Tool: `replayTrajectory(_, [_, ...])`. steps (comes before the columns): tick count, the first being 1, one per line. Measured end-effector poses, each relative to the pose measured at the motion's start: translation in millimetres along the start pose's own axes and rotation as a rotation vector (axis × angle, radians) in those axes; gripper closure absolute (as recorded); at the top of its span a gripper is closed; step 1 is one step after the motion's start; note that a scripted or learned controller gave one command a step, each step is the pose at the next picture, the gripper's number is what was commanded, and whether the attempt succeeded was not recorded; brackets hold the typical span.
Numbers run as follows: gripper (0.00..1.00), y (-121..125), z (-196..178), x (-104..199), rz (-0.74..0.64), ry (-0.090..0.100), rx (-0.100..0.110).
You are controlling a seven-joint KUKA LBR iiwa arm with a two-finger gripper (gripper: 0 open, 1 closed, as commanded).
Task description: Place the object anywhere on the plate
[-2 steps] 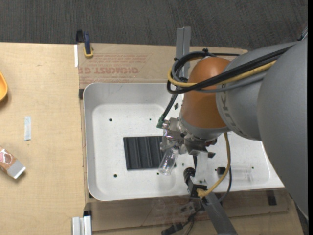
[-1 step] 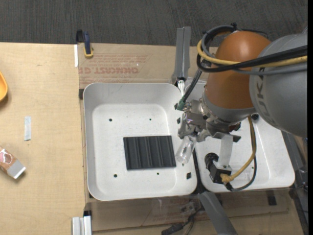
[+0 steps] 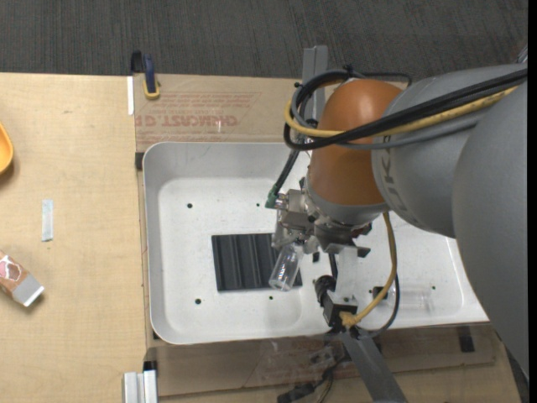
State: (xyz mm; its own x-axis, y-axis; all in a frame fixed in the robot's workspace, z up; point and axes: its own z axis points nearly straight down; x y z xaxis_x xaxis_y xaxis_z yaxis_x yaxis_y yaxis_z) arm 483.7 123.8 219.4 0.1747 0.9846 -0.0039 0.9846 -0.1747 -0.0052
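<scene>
The gripper (image 3: 289,254) has its fingers clamped on a small clear plastic cup-like object (image 3: 285,271), tilted, right at the right edge of the dark ribbed rectangular plate (image 3: 239,263) in the shallow white bin (image 3: 168,225), seemingly positioned for release there.

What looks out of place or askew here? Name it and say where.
A clear object lies tilted, half across the right edge of the dark ribbed plate, just below the gripper, in the white bin. Nothing looks spilled or damaged.
</scene>
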Motion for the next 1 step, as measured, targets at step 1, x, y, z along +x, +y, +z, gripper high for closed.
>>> replayTrajectory(1, [1.00, -7.1, 26.2, 2.4, -0.028, 0.000, 0.000])
